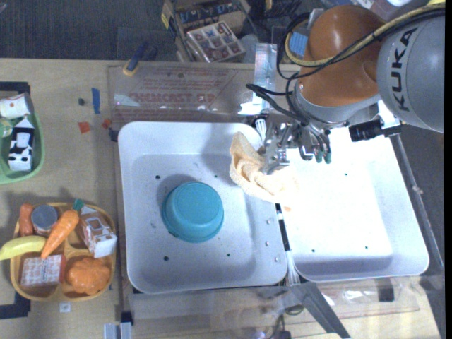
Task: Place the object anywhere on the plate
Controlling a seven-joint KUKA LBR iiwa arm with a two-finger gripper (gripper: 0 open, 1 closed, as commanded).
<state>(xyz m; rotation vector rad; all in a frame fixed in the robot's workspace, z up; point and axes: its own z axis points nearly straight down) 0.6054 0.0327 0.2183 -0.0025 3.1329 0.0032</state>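
Observation:
A round blue plate (pixel 193 211) lies in the left white bin (pixel 141 154), a little left of its middle. A crumpled pale yellow cloth (pixel 248 167) hangs over the divider between the two bins, up and to the right of the plate. My gripper (pixel 275 155) comes down from the grey and orange arm (pixel 339 48) onto the cloth's right edge. Its fingers are shut on a fold of the cloth. Part of the cloth's right side is hidden under the fingers.
The right white bin (pixel 353 217) lies under the arm. On the bench at the left are a yellow tray of toy food (pixel 60 249) and a green dish (pixel 21 143). A clear plastic sheet (pixel 176 90) lies behind the left bin.

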